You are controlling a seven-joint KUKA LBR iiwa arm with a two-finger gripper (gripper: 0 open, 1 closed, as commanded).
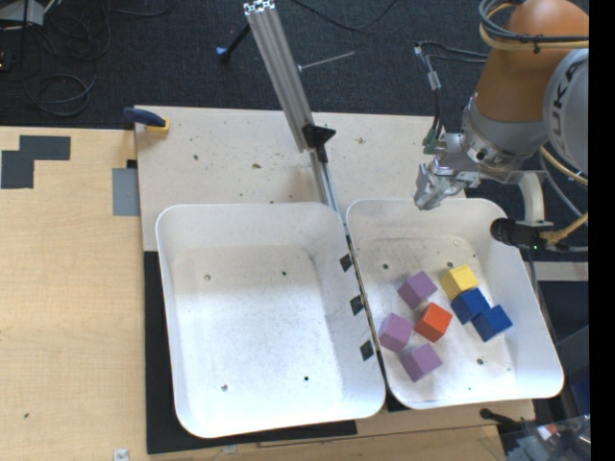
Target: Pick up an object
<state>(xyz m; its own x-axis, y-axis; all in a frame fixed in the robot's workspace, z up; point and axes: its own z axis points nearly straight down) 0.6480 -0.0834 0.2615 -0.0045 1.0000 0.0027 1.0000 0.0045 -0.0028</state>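
A: Where are the blocks?

B: All in the right bin (538, 373), in its middle and lower part. Three purple cubes: one purple cube (417, 289) highest up, another (395, 332) lower and to the left, nearest the divide between the bins, and the third (420, 361) lowest of the group. An orange cube (434, 322) sits among them, touching or almost touching the upper and the left purple ones.

A: And the other colours?

B: A yellow cube (460, 279) lies to the right of the top purple one. Just below it a blue cube (470, 303) touches it, and a second blue cube (492, 322) is pressed against that one, farther right and lower.

A: Where is the gripper?

B: The gripper (431, 188) hangs over the far rim of the right bin, near its upper left corner, well apart from the cubes. Nothing sits between its fingers. Whether they are spread or closed I cannot tell; the tip is too small and blurred.

A: The arm?

B: The arm (524, 75) comes in from the right, its orange band above the grey wrist.

A: Anything else?

B: The left bin (183, 229) lies alongside, touching the right one. A slanted aluminium rail (285, 70) rises from the seam between the bins towards the top of the view. A blue and yellow clamp (146, 119) grips the bench's far left corner.
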